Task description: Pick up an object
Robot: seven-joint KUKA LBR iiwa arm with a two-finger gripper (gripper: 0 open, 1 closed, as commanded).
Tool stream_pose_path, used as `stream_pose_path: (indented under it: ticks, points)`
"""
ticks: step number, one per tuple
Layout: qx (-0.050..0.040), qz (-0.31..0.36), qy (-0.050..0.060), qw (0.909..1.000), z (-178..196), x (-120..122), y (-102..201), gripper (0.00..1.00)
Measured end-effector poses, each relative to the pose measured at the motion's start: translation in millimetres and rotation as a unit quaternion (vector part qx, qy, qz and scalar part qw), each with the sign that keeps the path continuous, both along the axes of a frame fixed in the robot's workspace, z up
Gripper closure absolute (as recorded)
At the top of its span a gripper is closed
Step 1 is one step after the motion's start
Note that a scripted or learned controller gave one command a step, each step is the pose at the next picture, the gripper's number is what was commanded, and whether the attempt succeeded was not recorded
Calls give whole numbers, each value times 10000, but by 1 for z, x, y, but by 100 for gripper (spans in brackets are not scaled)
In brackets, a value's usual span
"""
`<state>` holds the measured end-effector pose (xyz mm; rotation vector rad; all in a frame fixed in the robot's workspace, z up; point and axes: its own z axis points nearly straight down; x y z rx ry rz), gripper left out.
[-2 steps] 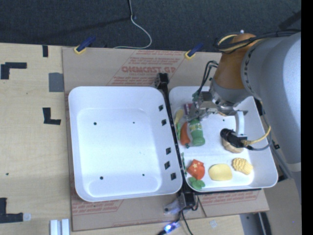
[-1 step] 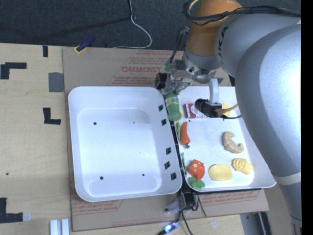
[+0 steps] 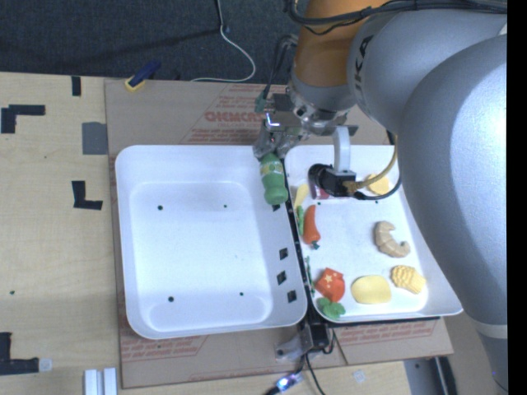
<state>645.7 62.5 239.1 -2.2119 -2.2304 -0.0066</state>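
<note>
far left: pale wooden counter (image 3: 49, 245) with black tape marks. next, the left bin (image 3: 132, 220), white and shallow, lying on a cardboard sheet (image 3: 165, 109).

over the ridge where the two bins meet: the claw (image 3: 270, 148), narrowed onto the top end of a green toy vegetable (image 3: 274, 184). vegetable hanging roughly upright from the tips, lower end near the shared rims, seemingly off both floors.

judged as the lift step of the pick, grasp already made.

just right of the ridge, in the right bin (image 3: 354, 237): a slim red pepper (image 3: 310, 225) close to the hanging vegetable, then a red tomato (image 3: 330, 282) touching a green leaf (image 3: 332, 309) near the front rim. further right, a yellow lump (image 3: 370, 289), a tan curled piece (image 3: 389, 238) and a small corn cob (image 3: 408, 279), each apart from the others. at the far right, the grey arm (image 3: 445, 97) with its orange band.

next move, as a guess: a straight rise with the pinch kept firm, high enough to clear the rims. hold looks slight, taken at one end only, so best done slowly; a swing could knock the vegetable loose against the ridge or drop it onto the red pepper.
</note>
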Motion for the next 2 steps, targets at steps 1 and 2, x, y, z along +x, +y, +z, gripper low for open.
stream_pose_path:
  ticks: [1,2]
  points:
    - [-21,-32,57,10000,-59,-30,10,100]
    - [-19,-53,-3,10000,45,-68,-39,100]
